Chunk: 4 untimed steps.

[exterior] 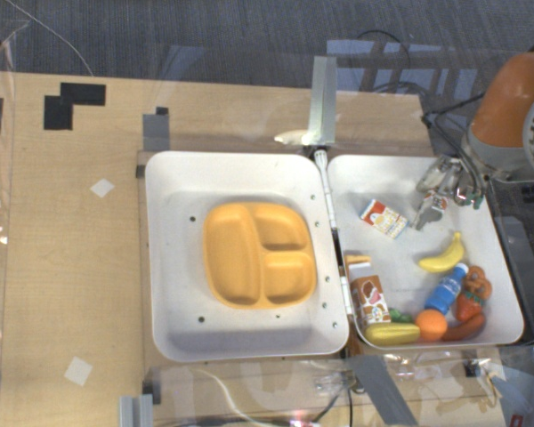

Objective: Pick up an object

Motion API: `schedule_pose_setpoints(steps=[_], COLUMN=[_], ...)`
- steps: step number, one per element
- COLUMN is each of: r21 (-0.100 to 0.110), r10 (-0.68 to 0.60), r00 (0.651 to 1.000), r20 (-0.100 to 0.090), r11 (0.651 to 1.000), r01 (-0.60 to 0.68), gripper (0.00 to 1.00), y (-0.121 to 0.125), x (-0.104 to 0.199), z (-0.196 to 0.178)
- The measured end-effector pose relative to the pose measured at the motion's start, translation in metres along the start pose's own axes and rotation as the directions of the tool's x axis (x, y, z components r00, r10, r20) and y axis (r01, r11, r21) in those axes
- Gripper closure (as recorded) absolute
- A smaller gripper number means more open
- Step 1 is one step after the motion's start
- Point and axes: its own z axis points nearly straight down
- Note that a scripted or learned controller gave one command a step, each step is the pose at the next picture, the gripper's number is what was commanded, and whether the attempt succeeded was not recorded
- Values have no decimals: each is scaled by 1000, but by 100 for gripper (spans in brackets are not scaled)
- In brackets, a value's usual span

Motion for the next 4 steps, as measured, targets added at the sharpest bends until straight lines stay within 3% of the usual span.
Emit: schedule_pose_setpoints(steps=[1, 2, 3, 4], r21=[-7, -3, -6, -8], r10=[154, -7, 191, 321], r00=[988, 1000, 981, 947], r20=[12, 14, 12, 7], r11=[988, 1000, 982, 947], r01=[-154, 7, -191, -321], gripper=[0, 0, 0, 0], y=[27, 9, -25, 34], x=[64, 72, 63, 117], z=[3, -31, -8, -6])
